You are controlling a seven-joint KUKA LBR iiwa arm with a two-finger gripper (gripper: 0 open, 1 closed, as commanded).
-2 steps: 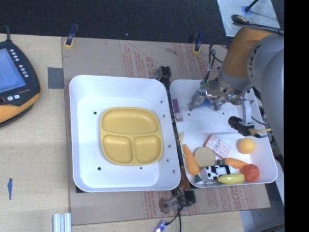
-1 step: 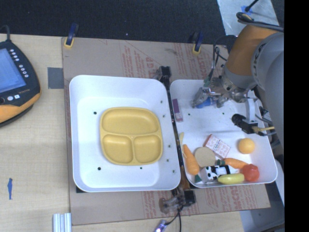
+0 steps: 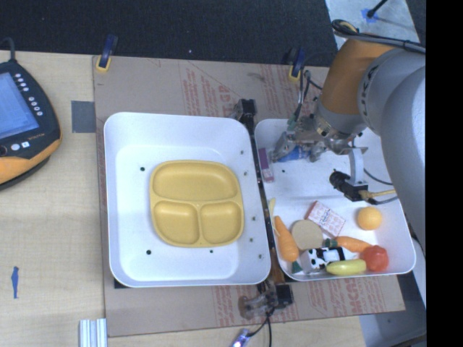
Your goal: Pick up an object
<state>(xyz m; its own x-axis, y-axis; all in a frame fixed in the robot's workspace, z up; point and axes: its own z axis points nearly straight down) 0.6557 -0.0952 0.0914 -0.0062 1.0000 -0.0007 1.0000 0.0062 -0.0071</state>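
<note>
My gripper (image 3: 295, 147) hangs low over the far left corner of the right bin (image 3: 291, 186), under the grey arm with the orange band. A small purple piece (image 3: 265, 169) lies along the bin's left wall just below it. At the near end of the bin lie an orange carrot (image 3: 286, 239), a tan round piece (image 3: 307, 233), a pink box (image 3: 326, 217), an orange ball (image 3: 369, 217), a red tomato (image 3: 375, 257), a yellow banana (image 3: 346, 267) and a black-and-white toy (image 3: 318, 258).
The left bin (image 3: 123, 194) holds a yellow divided plate (image 3: 197, 202). A black cable piece (image 3: 348, 184) hangs from the arm over the right bin. A teach pendant (image 3: 22, 125) rests on the bench at far left.
</note>
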